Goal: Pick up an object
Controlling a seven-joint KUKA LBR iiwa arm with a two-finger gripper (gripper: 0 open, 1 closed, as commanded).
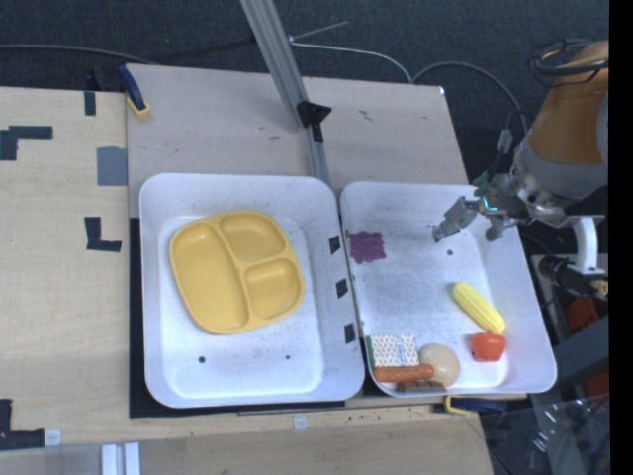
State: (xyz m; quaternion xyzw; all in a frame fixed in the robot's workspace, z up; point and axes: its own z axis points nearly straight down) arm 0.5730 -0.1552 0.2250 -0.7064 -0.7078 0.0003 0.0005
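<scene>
Two white bins sit side by side on the surface; the left bin (158,364) holds a yellow tray (235,270), and the right bin (524,285) holds the loose pieces. The gripper (473,218) hangs over the right bin's far right part, its fingers spread open with nothing between them. Nearest to it is the corn (479,307), lying toward the camera from the fingers and a little to the right in view, its long axis slanting from upper left to lower right. Just past the corn's lower end is a tomato (487,346). Along the near wall lie a sausage (404,373), an egg (440,362) and a patterned packet (394,348), crowded together. A purple piece (367,246) lies flat to the left, apart from everything. The corn looks the easiest pick, since closing across its short width would need a wrist turn.
</scene>
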